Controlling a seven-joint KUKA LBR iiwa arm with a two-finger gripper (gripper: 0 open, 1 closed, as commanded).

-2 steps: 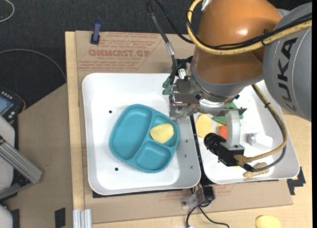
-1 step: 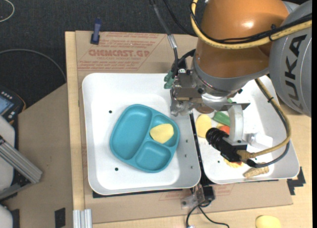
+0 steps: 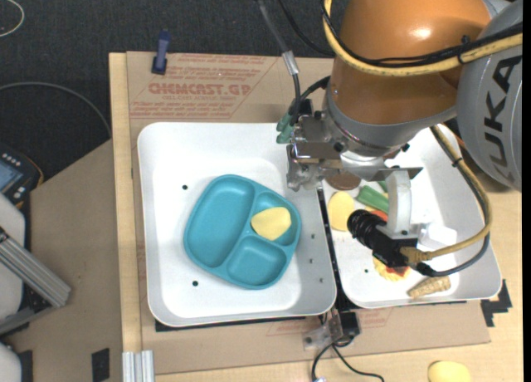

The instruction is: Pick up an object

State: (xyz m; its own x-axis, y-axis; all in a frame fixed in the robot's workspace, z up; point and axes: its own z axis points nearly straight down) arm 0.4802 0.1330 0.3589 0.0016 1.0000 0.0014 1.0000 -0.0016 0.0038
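A blue divided plate (image 3: 226, 235) lies in the left bin (image 3: 166, 164), with a pale yellow piece (image 3: 270, 222) in its right compartment. In the right bin (image 3: 465, 206) lie a yellow rounded item (image 3: 341, 208), a green item (image 3: 373, 198), a tan ridged cone (image 3: 431, 287) and a partly covered yellow-and-red item (image 3: 383, 267). My gripper (image 3: 325, 174) hangs over the wall between the two bins, just above the yellow rounded item. The wide orange wrist covers most of it and much of the right bin's back half.
The bins rest on a cardboard sheet (image 3: 199, 85) with a blue clip (image 3: 161, 52) at its far left corner. A yellow object (image 3: 448, 370) lies off the bench at the bottom right. Cables run behind the arm at the top.
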